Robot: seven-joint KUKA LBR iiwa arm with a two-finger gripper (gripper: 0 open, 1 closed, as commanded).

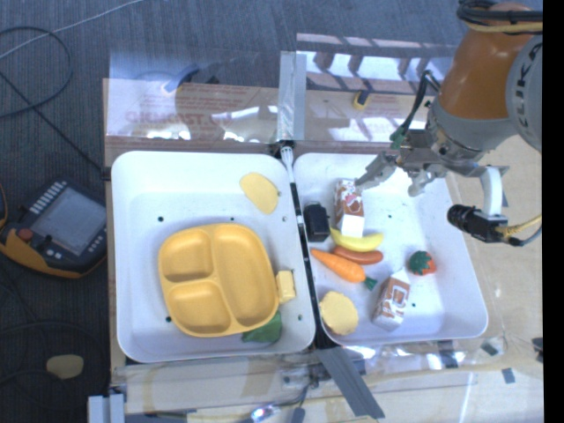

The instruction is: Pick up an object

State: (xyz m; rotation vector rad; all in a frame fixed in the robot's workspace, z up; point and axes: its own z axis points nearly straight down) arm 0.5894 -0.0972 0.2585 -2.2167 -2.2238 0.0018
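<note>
White bins: two, a left bin (pixel 132 236) and a right bin (pixel 449 263)
Yellow divided trays: one (pixel 216 278)
Cartons: two, one (pixel 349 203) just below the fingers (pixel 370 176), one (pixel 391 300) farther down
Bananas: one (pixel 357 239)
Carrots: one (pixel 337 264)
Strawberries: one (pixel 422 262)
Yellow flat pieces: two (pixel 259 191) (pixel 338 312)

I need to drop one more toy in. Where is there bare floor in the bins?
Left bin: bare strip left of the yellow tray. Right bin: bare patch right of the banana, above the tomato. Crowded around the carrot.

"KUKA" lettering on arm (pixel 529 69)
</note>
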